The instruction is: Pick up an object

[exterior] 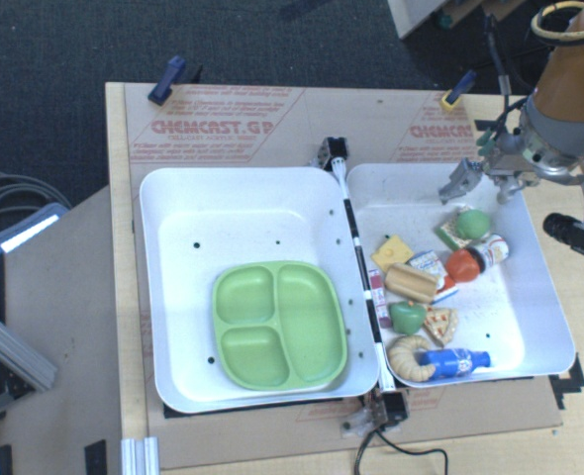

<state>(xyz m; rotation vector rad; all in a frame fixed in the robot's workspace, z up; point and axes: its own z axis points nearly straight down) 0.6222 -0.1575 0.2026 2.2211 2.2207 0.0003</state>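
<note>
- Nearest candidate: I judge the green round piece (473, 223) to be the likely pick, since it lies just below the claw (490, 179), in the right bin (544, 310). It looks smooth, rounded and toy-like, with a paler flat piece tucked against its left side.
- Claw state: I see the two fingers spread apart, tips pointing down, with nothing between them. It hangs above the bin floor near the far wall.
- Risk one: the rounded green surface may roll or squirt out as the fingers shut, in my judgement, because there is no flat face to bear on.
- Risk two: the red-and-white bottle-like item (473, 259) sits just beyond the green piece, further below the claw, nearly touching it. A descending finger could land on it and push both away.
- Risk three: the remaining clutter lies below and to the left of the claw, packed close: a yellow wedge (392, 250), a bread-like roll (411, 283), a croissant shape (408, 355) and a blue bottle (453, 362). A misplaced descent could catch two pieces or none.
- Risk four: the far bin wall is close behind the claw, so a finger could foul it.
- Further left of the claw, the other bin holds a green divided tray (277, 323); I see no bearing on this pick.
</note>
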